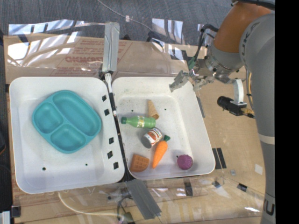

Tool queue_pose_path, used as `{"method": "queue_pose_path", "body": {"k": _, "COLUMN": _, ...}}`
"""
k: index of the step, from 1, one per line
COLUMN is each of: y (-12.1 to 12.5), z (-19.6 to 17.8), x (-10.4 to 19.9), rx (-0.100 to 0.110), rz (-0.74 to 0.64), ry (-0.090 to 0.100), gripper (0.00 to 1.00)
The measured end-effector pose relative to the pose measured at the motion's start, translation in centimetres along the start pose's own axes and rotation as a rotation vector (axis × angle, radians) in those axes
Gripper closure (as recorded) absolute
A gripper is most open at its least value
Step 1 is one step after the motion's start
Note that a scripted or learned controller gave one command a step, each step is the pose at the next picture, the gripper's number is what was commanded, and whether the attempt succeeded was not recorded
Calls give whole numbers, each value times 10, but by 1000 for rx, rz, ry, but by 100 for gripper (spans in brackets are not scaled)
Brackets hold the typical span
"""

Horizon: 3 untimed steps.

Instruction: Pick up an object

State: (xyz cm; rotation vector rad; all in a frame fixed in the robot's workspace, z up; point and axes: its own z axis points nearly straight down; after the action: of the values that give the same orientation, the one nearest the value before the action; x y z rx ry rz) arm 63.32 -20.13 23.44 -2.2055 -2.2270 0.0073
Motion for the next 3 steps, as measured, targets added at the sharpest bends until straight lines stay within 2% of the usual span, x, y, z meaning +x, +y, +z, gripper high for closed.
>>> {"method": "queue_pose_path", "body": {"k": 1, "y": -45, "z": 137, "x": -1, "rx": 6, "rz": -127, "ry": 3, "gripper": 0}}
{"method": "queue_pose_path", "body": {"k": 2, "y": -90, "z": 145, "x": 45, "rx": -4, "rz": -232, "ry": 0, "gripper": 0}}
{"method": "queue_pose_path", "body": {"k": 3, "y": -88, "z": 137, "x": 43, "rx": -1, "rz": -237, "ry": -1, "gripper": 100}}
